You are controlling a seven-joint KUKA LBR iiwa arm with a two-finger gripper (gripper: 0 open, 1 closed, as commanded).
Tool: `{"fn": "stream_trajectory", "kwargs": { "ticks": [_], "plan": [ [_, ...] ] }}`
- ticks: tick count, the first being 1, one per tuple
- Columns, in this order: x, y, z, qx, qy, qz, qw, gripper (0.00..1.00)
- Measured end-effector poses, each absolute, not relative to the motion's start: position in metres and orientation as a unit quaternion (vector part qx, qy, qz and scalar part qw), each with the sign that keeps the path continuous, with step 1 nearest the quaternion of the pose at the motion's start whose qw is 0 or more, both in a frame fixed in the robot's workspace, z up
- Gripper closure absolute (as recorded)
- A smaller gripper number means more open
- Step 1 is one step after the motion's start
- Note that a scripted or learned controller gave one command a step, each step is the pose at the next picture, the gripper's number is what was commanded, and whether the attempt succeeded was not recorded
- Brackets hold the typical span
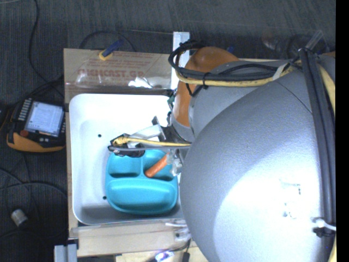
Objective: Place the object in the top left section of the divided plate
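Over on your left, the white bin (87, 146) holds the blue divided plate (142, 184). The orange object (157, 167) lies in its upper right section, so placement looks unfinished. The gripper (173, 160) seems to hover just beside it, though the arm (256, 162) hides the jaws: can't tell their state. Next, you need a grasp and a leftward shift.

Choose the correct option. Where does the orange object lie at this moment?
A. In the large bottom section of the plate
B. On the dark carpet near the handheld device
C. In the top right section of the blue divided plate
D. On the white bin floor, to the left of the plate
C: the orange object rests in the upper right compartment of the blue divided plate, which sits in the white bin.
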State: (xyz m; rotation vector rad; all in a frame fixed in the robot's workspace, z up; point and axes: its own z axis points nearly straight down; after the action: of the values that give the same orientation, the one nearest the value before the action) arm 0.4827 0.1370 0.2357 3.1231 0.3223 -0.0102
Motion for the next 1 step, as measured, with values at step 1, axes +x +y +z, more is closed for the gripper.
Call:
{"fn": "stream_trajectory", "kwargs": {
  "ticks": [1],
  "plan": [
    [0.4827, 0.2169, 0.2000, 0.993, 0.119, -0.0029, 0.001, 1.00]
  ]
}}
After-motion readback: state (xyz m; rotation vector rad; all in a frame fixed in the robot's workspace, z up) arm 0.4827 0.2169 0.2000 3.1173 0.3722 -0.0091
